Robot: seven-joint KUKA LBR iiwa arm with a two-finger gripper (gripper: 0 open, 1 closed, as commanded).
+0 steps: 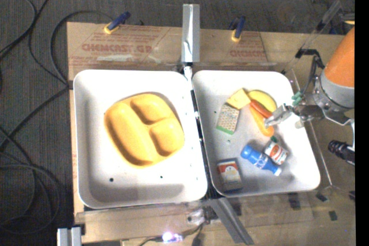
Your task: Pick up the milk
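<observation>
Near the right bin's (300,178) front edge, the milk carton (229,173) is lying beside a blue bottle (260,159). Farther back, the gripper (283,114) is hovering over a banana (263,105), fingers spread, holding nothing. The left bin (92,181) is carrying a yellow divided plate (145,128).

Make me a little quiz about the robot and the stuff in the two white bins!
1. True or false: the yellow divided plate lies in the same bin as the blue bottle.
2. Which thing lies nearest the gripper? A) the red and white carton B) the orange carrot C) the yellow divided plate
3. Fill in: the small can with the red label touches the blue ____.

Key: 1 false, the plate is in the left bin and the bottle in the right bin. 2 B. 3 bottle.
</observation>
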